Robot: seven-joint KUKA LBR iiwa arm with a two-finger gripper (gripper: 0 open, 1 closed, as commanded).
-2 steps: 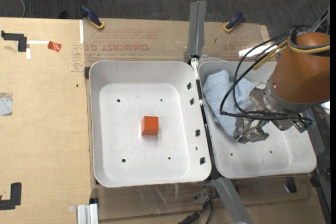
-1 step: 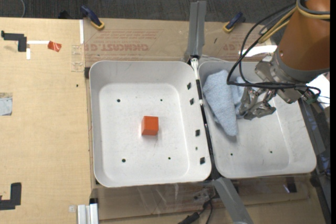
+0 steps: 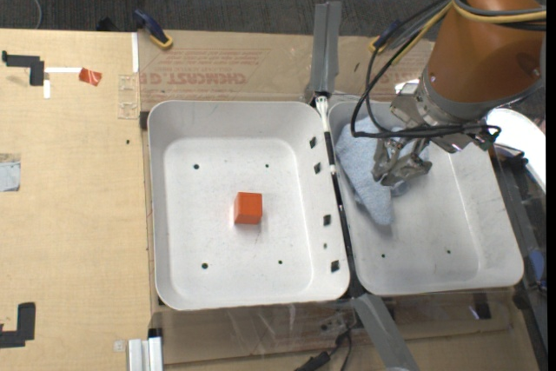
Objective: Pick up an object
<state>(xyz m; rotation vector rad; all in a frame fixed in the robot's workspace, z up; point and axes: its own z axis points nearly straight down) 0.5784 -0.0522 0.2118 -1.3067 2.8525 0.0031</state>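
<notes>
Tool over the cloth, right bin

We see the tool [image 3: 401,172] low in the right bin [image 3: 452,269], its tips at a grey-blue cloth [image 3: 367,178] lying along that bin's left wall; whether it is clenched or released we cannot tell. An orange block [image 3: 248,208] sits mid-floor in the left bin [image 3: 174,274], well apart.

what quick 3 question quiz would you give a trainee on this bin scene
1. True or false: the orange block lies in the right bin.
2. What soft thing lies in the right bin?
3. The gripper is over: A the left bin, B the right bin, C the cardboard.

Key: 1 false, it lies in the left bin. 2 a grey-blue cloth. 3 B.
</notes>
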